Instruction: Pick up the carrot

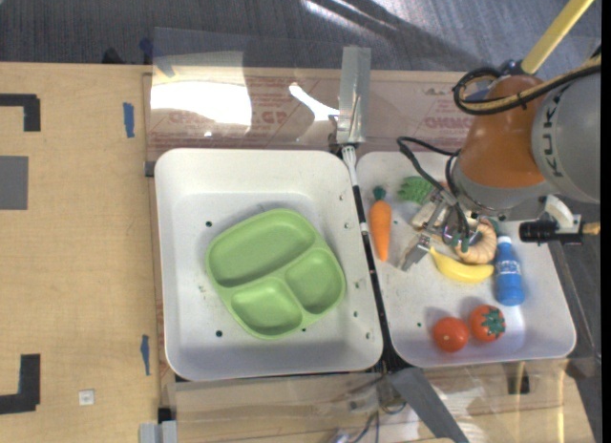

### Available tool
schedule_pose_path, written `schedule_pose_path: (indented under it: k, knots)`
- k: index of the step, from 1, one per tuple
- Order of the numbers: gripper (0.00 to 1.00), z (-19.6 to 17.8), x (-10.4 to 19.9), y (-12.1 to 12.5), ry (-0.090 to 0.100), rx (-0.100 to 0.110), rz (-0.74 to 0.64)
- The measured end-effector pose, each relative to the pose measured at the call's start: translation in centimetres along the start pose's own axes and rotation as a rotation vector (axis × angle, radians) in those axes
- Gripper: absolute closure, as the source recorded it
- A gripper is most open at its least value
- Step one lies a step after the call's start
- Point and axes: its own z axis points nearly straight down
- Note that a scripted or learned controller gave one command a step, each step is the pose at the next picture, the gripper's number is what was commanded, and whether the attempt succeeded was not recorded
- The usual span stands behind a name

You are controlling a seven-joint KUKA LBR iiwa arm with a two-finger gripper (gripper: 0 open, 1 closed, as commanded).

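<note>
The orange carrot [380,228] with its green top lies along the left wall of the right bin [544,336], pointing toward the near side. My gripper [417,242] hangs just to the right of it, low over the bin floor. It is open, with nothing between its fingers, and a small gap separates it from the carrot. The grey arm with its orange band [501,150] comes in from the upper right.
Right of the gripper are a yellow banana [463,268], a blue bottle [509,275] and a green leafy toy [414,189]. A tomato [450,334] and a strawberry [488,323] sit near the front. The left bin [181,193] holds a green divided plate [276,273].
</note>
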Motion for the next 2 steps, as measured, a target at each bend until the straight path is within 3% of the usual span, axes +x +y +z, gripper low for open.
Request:
schedule_pose_path:
  k: [1,2]
  knots:
    - [0.0,0.1,-2.4,1.5,-0.001,0.001,0.144]
    - [0.0,0.2,-4.6,2.4,0.009,0.01,0.442]
